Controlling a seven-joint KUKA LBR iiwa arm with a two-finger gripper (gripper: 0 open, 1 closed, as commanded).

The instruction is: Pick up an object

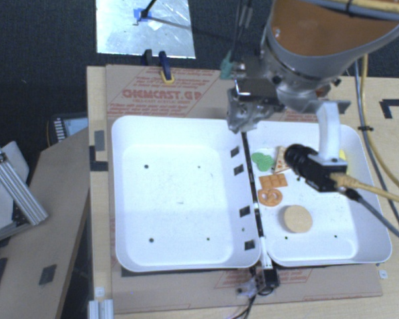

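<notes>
Beside the gripper (243, 121), a green piece (261, 159) touches orange pieces (272, 181).

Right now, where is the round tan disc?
The round tan disc lies in the right bin, toward its front, just below the orange pretzel-shaped piece.

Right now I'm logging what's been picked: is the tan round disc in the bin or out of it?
In. The tan round disc lies flat on the right bin's floor, apart from the gripper up near the bin's far edge.
</notes>
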